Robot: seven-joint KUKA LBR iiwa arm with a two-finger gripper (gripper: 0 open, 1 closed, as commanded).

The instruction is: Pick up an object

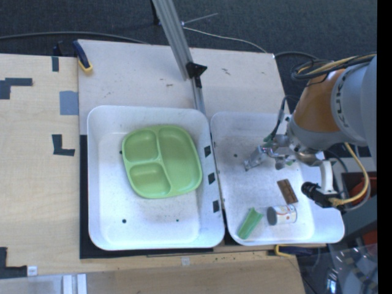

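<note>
1. Here, seen from the one camera above the bench, my arm (334, 106) comes in from the right, grey with its orange band, and bends down over the right bin (229, 127).
2. My gripper (252, 162) hangs low over the upper middle of that bin, its metal tip pointing toward the left and a little down the picture. I cannot tell how far my fingers are parted; they are small and blurred against the white floor, and I see nothing between them.
3. Below my wrist lies a small brown block (286, 190), its long axis running from upper left to lower right, well apart from my gripper.
4. Near the bin's front edge lies a green stick (249, 223), tilted so its long axis runs from lower left to upper right, its upper end pointing at the little roller beside it.
5. That roller (280, 214) is a short pale cylinder with a dark grey end facing left; it lies on its side, long axis across the picture, just below the brown block.
6. The left bin (98, 176) holds a green plate (162, 161) with three compartments, lying flat toward the bin's upper middle.
</note>
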